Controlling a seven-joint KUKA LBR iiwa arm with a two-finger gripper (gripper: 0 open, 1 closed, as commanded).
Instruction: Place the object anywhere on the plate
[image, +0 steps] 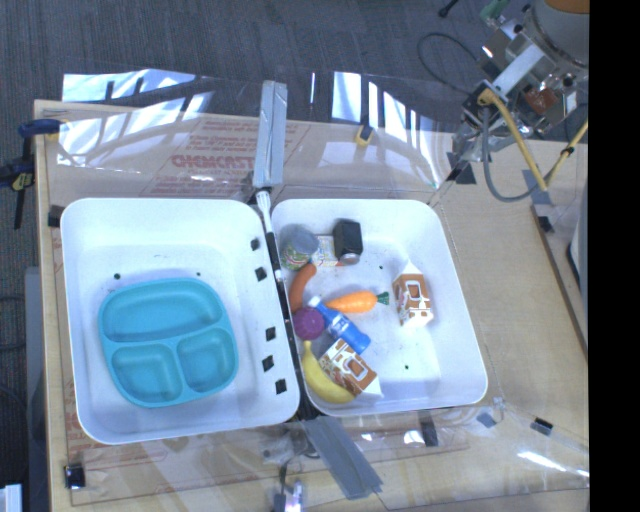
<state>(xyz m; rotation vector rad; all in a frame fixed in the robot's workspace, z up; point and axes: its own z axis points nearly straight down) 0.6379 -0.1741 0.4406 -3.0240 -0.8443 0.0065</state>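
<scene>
We see the blue three-compartment plate (167, 340) sitting bare in the left bin (80, 240), all sections unfilled, so we judge no placement has happened yet. The candidate objects are all bunched in the right bin (450, 260), mostly along its left wall by the divider: a carrot (352, 301), banana (322, 379), purple ball (309, 323), a blue-and-white bottle (342, 328), a small milk carton (412, 298), a brown snack packet (349, 367), a black block (347, 240), a grey can (298, 243) and what looks like a sausage (300, 285). Several touch or overlap, which we think makes a clean pick tricky. Which one is the target we can't say. The gripper (462, 160) hangs at the top right, beyond the right bin's far corner, well apart from every item and touching nothing. Cables clutter it, so we cannot tell how it is set.
</scene>
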